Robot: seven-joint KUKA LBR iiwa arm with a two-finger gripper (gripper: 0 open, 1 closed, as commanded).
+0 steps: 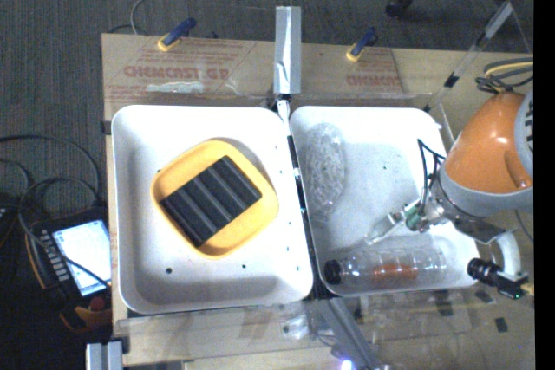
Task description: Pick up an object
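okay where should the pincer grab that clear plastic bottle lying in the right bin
Probably the clear bottle at mid-body, from straight above, fingers closing across its width. It lies on its side along the right bin's near wall, dark cap pointing left, so the long round body gives the steadiest hold.

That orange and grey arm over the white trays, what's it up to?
It is a robot arm meant to pick something up. It reaches in over the right-hand bin, with its pincer low near that bin's middle. A clear plastic bottle lies on its side along the near edge, and a crumpled clear bag sits by the left wall. The left bin holds a yellow tray with a black ridged insert. I can't tell if it has grabbed anything.
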